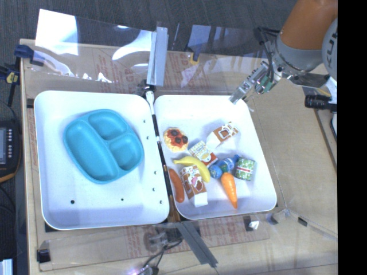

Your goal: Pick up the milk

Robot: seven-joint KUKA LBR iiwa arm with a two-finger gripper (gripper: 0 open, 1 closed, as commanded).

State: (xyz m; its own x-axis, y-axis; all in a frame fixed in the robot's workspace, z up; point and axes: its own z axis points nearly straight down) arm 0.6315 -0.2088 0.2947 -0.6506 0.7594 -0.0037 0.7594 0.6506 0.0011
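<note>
So the milk (223, 134) lies tipped over in the right bin (261, 153), toward the back, a bit apart from the pile of toy food (200, 171). That gap should help a grab. The pincer (239, 94) hangs over the bin's far rim, nothing in it, and I honestly can't tell how it's set. The left bin (46, 182) just has a blue tray (103, 145).

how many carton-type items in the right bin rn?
3. One carton toward the right bin's far side, one mid-bin just above the banana, one near the front edge beside the hot dog. Items are packed close, so a small one may be hidden.
</note>
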